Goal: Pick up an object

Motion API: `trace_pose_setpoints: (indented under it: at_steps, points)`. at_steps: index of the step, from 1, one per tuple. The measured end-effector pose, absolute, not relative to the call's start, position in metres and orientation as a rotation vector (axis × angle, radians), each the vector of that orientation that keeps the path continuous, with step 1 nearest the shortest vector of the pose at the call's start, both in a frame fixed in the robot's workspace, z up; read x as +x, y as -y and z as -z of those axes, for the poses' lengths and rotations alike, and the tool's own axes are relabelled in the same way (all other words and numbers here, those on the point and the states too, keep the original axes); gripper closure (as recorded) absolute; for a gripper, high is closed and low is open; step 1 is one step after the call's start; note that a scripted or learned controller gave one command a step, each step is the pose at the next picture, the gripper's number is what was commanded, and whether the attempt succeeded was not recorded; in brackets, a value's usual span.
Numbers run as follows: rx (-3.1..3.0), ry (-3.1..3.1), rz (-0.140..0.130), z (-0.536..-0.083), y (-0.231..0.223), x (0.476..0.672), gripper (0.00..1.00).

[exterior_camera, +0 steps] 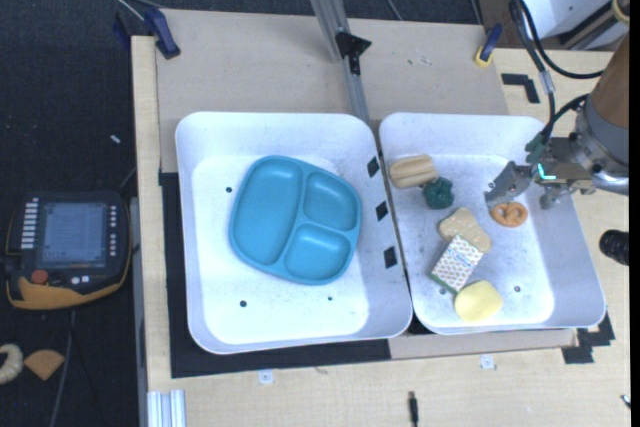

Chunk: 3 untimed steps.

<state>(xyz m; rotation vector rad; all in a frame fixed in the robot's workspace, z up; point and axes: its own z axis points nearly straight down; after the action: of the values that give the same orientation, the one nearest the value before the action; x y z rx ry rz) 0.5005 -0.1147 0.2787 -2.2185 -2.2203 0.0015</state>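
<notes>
The gripper (527, 185) hangs over the right bin (570, 245) with its fingers spread wide, just above a small orange ring-shaped toy (510, 213), with nothing between them. Close by lie a tan bread roll (411, 170), a dark green lump (437, 193), a tan slice (465, 227), a patterned sponge (457, 263) and a yellow lemon-like piece (478, 301). The left bin (200, 215) holds a blue divided plate (295, 218).

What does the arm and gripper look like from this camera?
The gripper is grey metal with a small teal light on its body. Above it the arm shows a brown-orange band and grey wrist, and black cables run along it.
</notes>
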Motion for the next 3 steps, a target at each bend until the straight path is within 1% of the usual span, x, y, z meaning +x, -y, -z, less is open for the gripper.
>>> trace_pose_setpoints:
  at_steps: [1, 2, 3]
  points:
    - [-2.219, 2.222, 0.000, -0.279, 0.115, 0.501, 0.00]
    - [-2.218, 2.217, -0.004, -0.238, 0.114, 0.501, 0.00]
    - [-2.219, 2.217, -0.003, -0.189, 0.123, 0.502, 0.00]
